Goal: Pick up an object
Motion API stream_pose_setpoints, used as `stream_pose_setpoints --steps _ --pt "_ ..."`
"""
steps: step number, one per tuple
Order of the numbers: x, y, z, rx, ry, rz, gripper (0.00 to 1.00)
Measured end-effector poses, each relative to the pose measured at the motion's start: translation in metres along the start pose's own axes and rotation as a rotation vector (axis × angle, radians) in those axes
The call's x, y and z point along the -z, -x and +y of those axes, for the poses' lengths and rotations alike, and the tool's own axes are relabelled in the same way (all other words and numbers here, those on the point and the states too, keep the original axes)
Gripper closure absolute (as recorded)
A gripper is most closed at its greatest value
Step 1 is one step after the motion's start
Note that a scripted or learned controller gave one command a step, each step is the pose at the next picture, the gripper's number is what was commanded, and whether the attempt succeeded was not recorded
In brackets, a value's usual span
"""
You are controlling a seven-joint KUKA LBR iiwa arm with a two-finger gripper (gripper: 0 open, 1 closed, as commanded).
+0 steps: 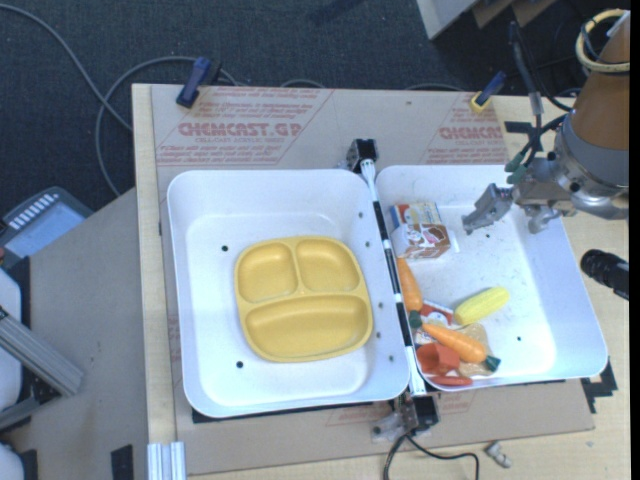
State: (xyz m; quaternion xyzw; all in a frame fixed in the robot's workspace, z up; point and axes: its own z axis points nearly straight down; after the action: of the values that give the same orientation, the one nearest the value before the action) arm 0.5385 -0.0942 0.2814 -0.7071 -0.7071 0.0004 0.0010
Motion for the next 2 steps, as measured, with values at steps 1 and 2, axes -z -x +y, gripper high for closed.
stream_pose_setpoints --steps 1,2 --pt "-0.141 0.013 0.043 -0.001 0.0 0.0 0.0" --pt "-0.191 0.057 -0.004 -0.002 0.0 -0.001 0.0"
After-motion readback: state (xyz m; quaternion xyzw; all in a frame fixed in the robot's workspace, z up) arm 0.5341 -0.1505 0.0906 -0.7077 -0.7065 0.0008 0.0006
